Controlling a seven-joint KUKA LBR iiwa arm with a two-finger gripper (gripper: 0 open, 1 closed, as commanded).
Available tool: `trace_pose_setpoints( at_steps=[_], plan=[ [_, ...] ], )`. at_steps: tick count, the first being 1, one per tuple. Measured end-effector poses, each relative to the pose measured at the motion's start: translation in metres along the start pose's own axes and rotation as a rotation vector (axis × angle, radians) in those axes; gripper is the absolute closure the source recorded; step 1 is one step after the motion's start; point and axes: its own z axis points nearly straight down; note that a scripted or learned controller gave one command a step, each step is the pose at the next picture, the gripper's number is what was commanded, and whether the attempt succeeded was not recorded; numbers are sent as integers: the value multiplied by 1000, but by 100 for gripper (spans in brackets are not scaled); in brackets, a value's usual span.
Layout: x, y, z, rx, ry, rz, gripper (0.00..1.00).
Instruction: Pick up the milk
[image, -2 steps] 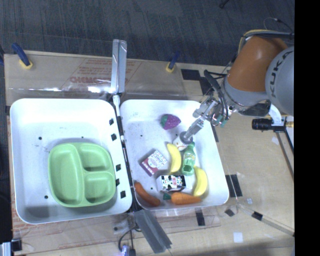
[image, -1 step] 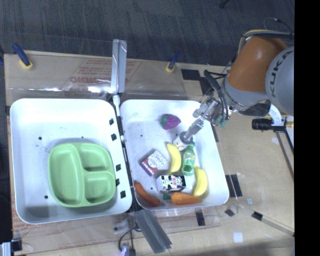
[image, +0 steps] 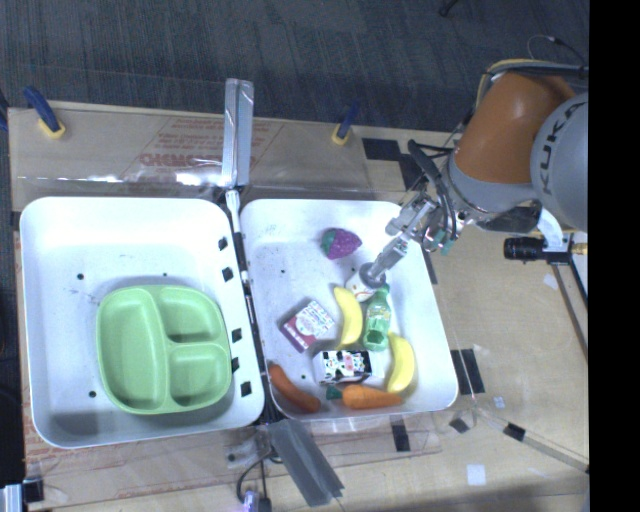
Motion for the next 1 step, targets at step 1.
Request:
trace_pose_setpoints(
  at_steps=[1],
  plan=[
    [0, 0, 0, 0, 0, 0, 0]
  ],
)
